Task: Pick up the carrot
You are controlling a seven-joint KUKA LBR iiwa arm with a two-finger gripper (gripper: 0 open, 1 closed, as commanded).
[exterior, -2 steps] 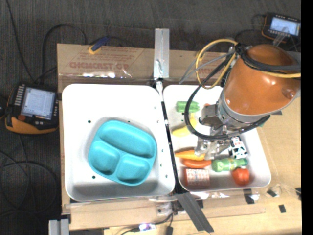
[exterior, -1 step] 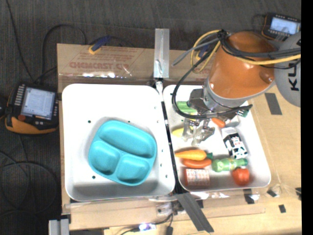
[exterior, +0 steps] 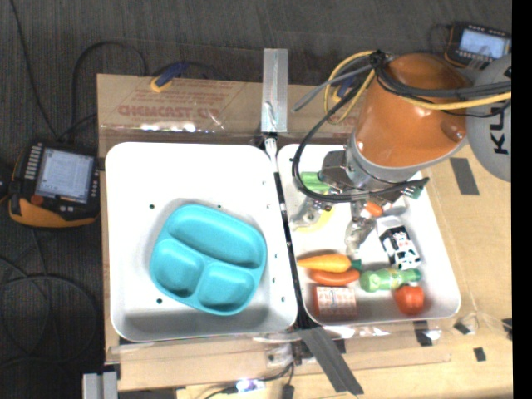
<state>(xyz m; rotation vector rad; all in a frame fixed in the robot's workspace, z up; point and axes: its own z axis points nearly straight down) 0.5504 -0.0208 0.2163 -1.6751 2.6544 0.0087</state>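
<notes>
Carrot (exterior: 325, 263): orange, green-tipped, lying flat in right bin (exterior: 445, 256) beside its left wall, tin (exterior: 336, 299) just below. Gripper (exterior: 358, 233) hangs just above-right; jaw state cannot be told.

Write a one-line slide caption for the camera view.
Arm's tool hovers above the carrot in the right bin, while a blue divided plate sits in the left bin.

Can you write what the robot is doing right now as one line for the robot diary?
tool: above right bin, over carrot | carrot: lying in bin, not held | left bin: blue tray
</notes>
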